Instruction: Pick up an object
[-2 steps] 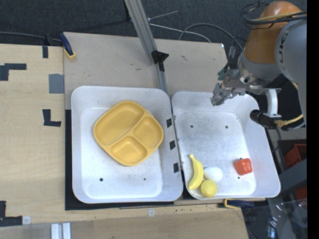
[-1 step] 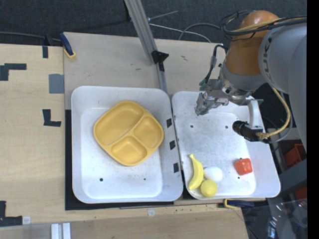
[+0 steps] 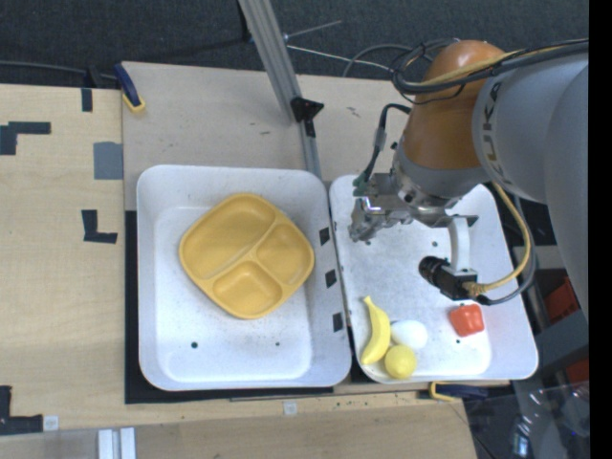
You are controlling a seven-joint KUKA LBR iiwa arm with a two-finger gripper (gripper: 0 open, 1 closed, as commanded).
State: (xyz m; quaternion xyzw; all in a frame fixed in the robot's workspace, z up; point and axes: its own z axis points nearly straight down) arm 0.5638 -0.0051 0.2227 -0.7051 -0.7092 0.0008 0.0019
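The right bin [image 3: 507,352] holds a yellow banana [image 3: 376,330], a white egg-shaped ball [image 3: 410,334] and a small yellow lemon-like ball [image 3: 400,360] bunched at its near left corner. A small orange-red block [image 3: 467,319] lies to their right. My gripper [image 3: 362,228] hangs over the far left part of the right bin, well above the banana, with nothing seen between its fingers. The arm's wrist covers the bin's far middle.
The left bin [image 3: 158,256] holds a yellow divided plate [image 3: 246,253]. A grey metal post [image 3: 277,60] slants down toward the gap between the bins. A black cable fitting [image 3: 442,275] juts from the arm over the right bin.
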